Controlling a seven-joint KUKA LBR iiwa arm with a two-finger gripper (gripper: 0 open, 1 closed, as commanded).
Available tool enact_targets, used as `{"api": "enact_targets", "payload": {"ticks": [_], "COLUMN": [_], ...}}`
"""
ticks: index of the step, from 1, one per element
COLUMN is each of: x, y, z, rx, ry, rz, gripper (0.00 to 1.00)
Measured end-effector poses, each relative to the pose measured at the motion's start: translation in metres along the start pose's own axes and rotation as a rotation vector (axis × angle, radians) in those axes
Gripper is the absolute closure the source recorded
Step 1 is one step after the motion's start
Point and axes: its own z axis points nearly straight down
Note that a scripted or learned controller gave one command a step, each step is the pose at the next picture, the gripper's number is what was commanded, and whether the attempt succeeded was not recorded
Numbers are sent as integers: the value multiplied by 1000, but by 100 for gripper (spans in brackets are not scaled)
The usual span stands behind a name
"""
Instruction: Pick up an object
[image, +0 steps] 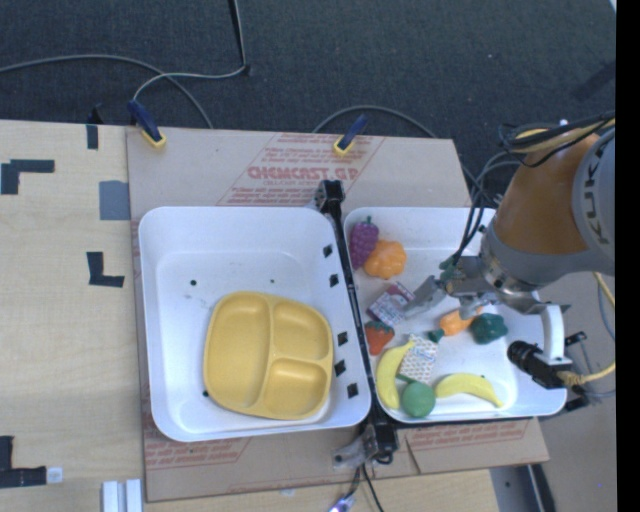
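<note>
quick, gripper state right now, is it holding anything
gripper: low over the right bin near the small orange piece; open or closed cannot be told, and nothing is visibly held.

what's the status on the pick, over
Gripper low over right bin, nothing seen held. Toys crowded beneath: small packet, orange piece, bananas. Yellow tray sits alone in left bin.

Two white bins (160, 300) are sitting left of the pincer (452, 290); one yellow tray (268, 355) is lying farthest left. Nearer it, two bananas (470, 388), one grape bunch (363, 238) and one green ball (418, 399) are resting.
</note>
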Motion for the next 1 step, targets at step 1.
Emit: {"api": "enact_targets", "payload": {"ticks": [1], "x": [37], "y": [63], "z": [10], "rx": [0], "ry": [1], "rz": [-2], "gripper": [0]}}
